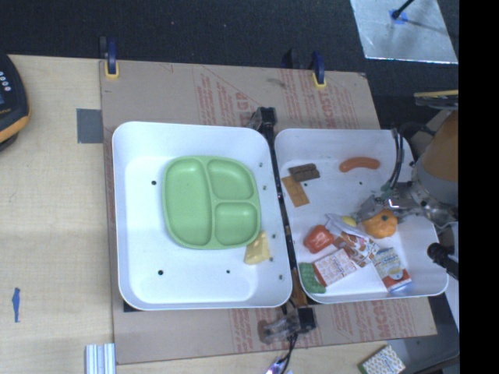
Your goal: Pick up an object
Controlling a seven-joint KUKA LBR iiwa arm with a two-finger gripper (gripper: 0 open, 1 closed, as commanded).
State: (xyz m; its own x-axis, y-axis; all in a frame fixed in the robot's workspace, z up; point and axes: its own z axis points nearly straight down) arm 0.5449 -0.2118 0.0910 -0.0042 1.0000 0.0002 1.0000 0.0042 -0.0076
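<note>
My gripper (380, 206) reaches in from the right, low over the right bin (327, 142). An orange fruit (380, 226) lies directly beneath and just in front of it, touching or nearly touching it. Around the fruit lie a red item (317, 238), a crumpled white wrapper (343, 226), a printed packet (335, 267) and a small carton (392, 269). Farther back in this bin are an orange sausage (359, 164), a dark brown bar (303, 172) and a tan cracker (295, 191). The view does not show anything held.
The left bin (132, 209) holds a green divided plate (210, 201) and a yellow wedge (256, 249) near the shared wall. A green piece (306, 279) sits at the right bin's front left corner. The grey arm (437, 162) covers the right bin's right edge.
</note>
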